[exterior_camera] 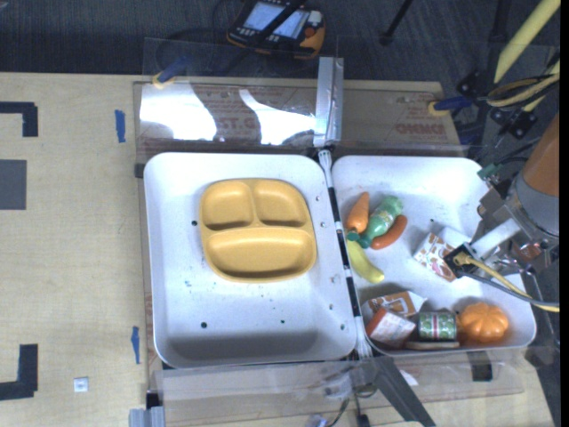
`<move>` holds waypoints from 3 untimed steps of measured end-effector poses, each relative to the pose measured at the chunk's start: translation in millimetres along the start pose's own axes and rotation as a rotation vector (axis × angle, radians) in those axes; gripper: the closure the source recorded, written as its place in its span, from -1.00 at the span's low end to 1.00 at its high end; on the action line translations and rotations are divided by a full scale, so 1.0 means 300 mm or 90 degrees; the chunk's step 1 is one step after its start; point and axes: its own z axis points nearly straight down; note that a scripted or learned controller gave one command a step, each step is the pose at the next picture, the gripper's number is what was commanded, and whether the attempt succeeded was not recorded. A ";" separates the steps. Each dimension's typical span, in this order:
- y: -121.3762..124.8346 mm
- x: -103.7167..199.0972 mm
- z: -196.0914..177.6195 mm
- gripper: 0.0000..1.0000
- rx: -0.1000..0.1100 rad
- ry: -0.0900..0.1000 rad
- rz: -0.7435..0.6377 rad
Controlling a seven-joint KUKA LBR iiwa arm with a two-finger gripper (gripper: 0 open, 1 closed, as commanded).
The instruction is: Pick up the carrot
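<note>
The carrot (357, 212), orange with a green stub at its lower end, lies near the left wall of the right bin (418, 172). It rests against a green toy vegetable (385, 214). My gripper (523, 258) hangs over the right side of that bin, well to the right of the carrot and apart from it. Nothing shows between it and the carrot but the bin floor and a small packet (433, 256).
A red-orange toy piece (392, 232) and a banana (364, 261) lie just below the carrot. A carton (391, 315), a can (436, 326) and an orange pumpkin (484, 323) line the right bin's front edge. The left bin (169, 265) holds a yellow divided plate (258, 229).
</note>
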 end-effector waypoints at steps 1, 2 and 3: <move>-0.278 0.129 -0.053 1.00 -0.001 0.002 0.139; -0.279 0.131 -0.083 1.00 0.000 0.000 0.137; -0.279 0.201 -0.289 1.00 -0.001 0.003 0.152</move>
